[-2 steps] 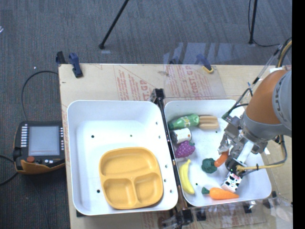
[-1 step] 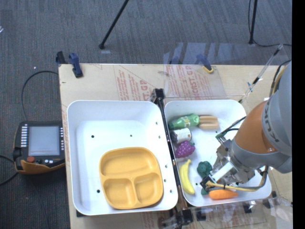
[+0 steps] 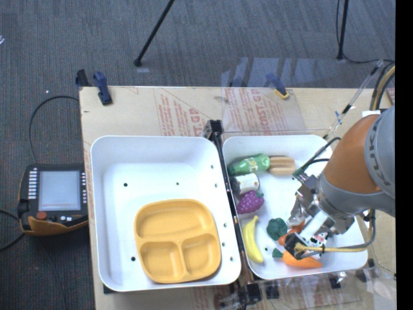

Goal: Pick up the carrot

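The carrot [image 3: 304,261] is orange with a green stub at its left end. It lies flat near the front edge of the right bin [image 3: 271,142]. My gripper [image 3: 298,227] hangs low over the bin's front right part, just above and behind the carrot. The wrist and its fittings cover part of the carrot. I see nothing clearly held.
The right bin also holds a green bottle [image 3: 248,165], a tan bun [image 3: 282,165], a small can [image 3: 246,183], purple grapes [image 3: 250,203], a banana [image 3: 252,239] and a broccoli floret [image 3: 277,228] close to the gripper's left. A yellow divided tray [image 3: 177,239] lies in the left bin [image 3: 110,173].
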Robot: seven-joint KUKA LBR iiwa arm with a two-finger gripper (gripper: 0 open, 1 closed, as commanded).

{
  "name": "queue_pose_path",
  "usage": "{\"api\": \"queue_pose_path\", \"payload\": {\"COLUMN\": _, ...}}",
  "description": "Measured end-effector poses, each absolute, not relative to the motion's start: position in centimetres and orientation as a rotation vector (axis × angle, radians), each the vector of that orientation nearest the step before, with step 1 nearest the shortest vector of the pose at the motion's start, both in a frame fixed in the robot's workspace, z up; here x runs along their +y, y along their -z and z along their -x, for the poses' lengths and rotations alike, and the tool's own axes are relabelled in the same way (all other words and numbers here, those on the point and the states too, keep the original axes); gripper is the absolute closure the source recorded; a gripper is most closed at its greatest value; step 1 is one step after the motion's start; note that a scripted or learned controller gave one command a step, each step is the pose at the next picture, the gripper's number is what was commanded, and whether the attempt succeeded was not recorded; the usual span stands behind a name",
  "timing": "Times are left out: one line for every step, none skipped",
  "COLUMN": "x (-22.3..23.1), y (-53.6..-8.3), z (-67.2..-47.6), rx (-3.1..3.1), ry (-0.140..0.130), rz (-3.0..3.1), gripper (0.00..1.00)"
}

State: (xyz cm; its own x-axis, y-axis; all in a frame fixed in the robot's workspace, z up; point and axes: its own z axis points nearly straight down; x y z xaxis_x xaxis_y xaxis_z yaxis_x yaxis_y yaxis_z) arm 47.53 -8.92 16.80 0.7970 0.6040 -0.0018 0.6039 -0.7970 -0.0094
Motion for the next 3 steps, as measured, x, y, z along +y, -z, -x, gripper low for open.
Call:
{"api": "queue_pose_path", "payload": {"x": -9.0, "y": -16.7, "z": -47.4, "rx": -0.995, "ry": -0.012, "rz": 2.97, "gripper": 0.0}}
{"api": "queue_pose_path", "payload": {"x": -12.4, "y": -8.4, "z": -47.3, "rx": -1.636, "ry": -0.012, "rz": 2.668, "gripper": 0.0}}
{"api": "queue_pose_path", "payload": {"x": -8.2, "y": -8.6, "z": -47.4, "rx": -1.76, "ry": -0.008, "rz": 2.59, "gripper": 0.0}}
